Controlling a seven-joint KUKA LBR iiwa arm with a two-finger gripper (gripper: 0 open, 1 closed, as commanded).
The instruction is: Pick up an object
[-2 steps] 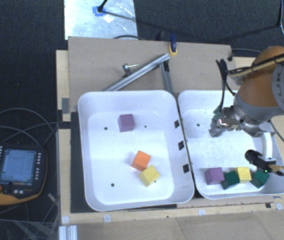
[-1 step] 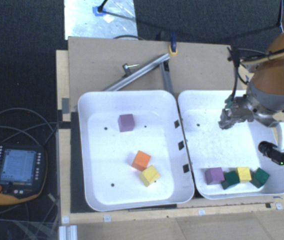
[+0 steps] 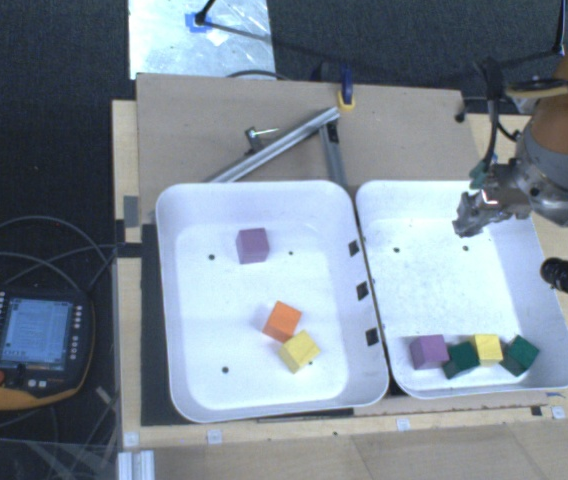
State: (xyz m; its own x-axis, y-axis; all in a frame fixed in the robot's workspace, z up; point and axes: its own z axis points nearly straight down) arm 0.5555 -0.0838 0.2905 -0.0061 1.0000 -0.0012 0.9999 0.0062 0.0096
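The arm reached in from the right, and we saw its end effector (image 3: 484,208) hanging above the far part of the right bin (image 3: 404,208), well apart from any block. We could not tell whether it was open or closed; we saw nothing held in it.

Candidate objects lay in two groups. In the right bin, a purple block (image 3: 428,350), a dark green block (image 3: 459,359), a yellow block (image 3: 488,347) and a second green block (image 3: 520,353) sat in a crowded row against the near wall. In the left bin (image 3: 179,268), a purple cube (image 3: 252,245) stood alone, while an orange cube (image 3: 283,320) and a yellow cube (image 3: 300,350) touched at a corner.

We judged all blocks to be small, rigid and light, probably neither fragile nor very slippery, best taken across two opposite flat faces. We judged the row's outer blocks the easier to enter, since neighbours and the wall blocked the others.
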